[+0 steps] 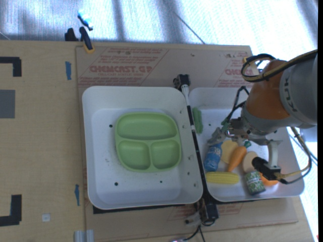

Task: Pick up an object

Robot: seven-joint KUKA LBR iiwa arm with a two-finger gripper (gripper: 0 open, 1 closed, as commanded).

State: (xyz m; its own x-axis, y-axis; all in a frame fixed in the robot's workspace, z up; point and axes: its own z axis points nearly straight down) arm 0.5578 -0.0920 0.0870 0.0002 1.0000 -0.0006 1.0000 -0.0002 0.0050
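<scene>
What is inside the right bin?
The right bin holds a blue bottle, corn, a carrot and a green can; the arm covers its upper part.

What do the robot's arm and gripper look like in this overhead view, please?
The arm is a thick, rounded grey cylinder with dark lettering on its side, partly cut off at the edge of the view. Below it sits a glossy orange band. Black and yellow cables loop over the top of that band. The gripper is a cluster of grey metal parts, too cluttered to make out in detail.

Toy carrot [236,157], corn cob [222,178], blue bottle [213,157], green can [254,182] clustered in right bin [212,99].
</scene>
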